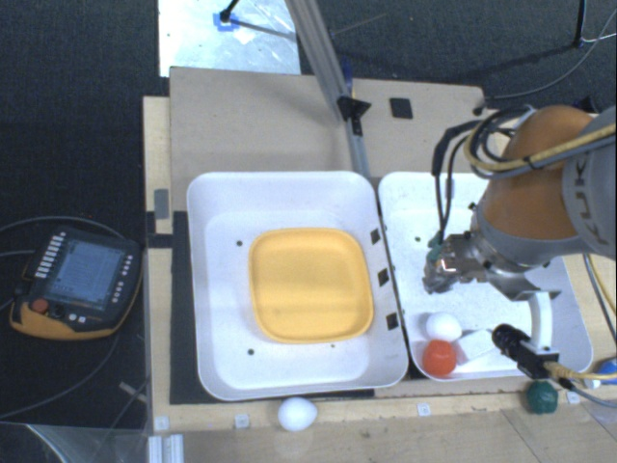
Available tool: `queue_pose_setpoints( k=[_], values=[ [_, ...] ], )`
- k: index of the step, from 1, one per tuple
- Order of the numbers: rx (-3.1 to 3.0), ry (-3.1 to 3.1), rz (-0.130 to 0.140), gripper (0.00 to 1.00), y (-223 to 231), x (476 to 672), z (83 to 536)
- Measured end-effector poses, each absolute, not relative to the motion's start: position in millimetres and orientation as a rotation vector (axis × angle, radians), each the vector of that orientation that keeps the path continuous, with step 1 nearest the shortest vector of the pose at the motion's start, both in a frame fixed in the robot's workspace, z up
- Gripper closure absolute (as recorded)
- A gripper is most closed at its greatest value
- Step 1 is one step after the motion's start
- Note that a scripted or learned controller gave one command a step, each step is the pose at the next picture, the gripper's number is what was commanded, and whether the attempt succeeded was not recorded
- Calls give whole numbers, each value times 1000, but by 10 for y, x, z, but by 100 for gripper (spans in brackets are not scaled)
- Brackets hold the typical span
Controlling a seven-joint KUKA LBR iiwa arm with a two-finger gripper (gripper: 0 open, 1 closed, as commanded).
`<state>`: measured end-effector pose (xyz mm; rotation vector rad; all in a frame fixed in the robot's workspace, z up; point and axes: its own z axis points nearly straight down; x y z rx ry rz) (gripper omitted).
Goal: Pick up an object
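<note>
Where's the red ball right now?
The red ball lies at the near-left corner of the right bin, just below a white ball, lower left of the gripper.

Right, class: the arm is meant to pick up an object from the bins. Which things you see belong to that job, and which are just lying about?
Part of the job:
- gripper, over the right bin
- white ball in that bin
- red ball beside it
- yellow plate in the left bin

Just lying about:
- white ball on the bench edge
- green ball
- handheld control pad
</note>
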<state>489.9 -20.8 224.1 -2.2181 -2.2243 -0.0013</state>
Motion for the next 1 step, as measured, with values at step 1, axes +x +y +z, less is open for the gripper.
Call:
queue_pose_setpoints(
  k=[1],
  values=[
    [-2217, -2225, -2, 100, 225, 4898, 2286]
  ],
)
